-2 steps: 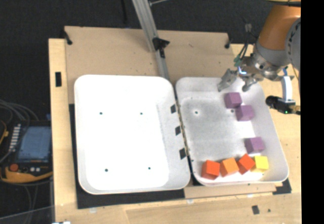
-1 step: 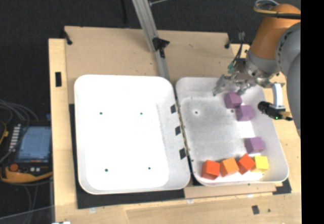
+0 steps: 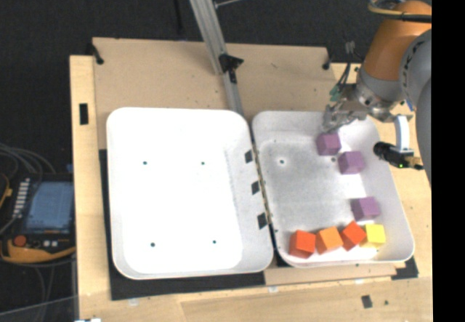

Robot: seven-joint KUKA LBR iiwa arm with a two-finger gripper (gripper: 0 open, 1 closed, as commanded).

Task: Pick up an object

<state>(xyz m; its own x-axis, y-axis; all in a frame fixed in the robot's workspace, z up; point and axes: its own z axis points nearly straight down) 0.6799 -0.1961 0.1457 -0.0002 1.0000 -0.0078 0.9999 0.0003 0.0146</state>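
Down at the bottom of the frame, in the right bin (image 3: 287, 131), I see a row of blocks along the near wall: a red-orange block (image 3: 302, 243), an orange block (image 3: 330, 239), a red block (image 3: 353, 234) and a yellow block (image 3: 375, 233). They touch each other, so grabbing one there could knock its neighbors. A bit higher sits a purple block (image 3: 365, 207) by itself. Above that, in the middle right of the frame, is another purple block (image 3: 352, 161), and just up and left of it the top purple block (image 3: 328, 143).

My gripper (image 3: 338, 114) is at the upper right of the frame, right above that top purple block, very near its far edge. I cannot tell if the fingers are apart or together, and I see no block between them.

My worry is that the gripper looks a little too far back. If it closes now, I think it might only pinch a corner, or push the block toward the other purple one. The bin's far wall is close too, so a finger could bump it.

The left bin (image 3: 174, 190) is well away from my gripper.
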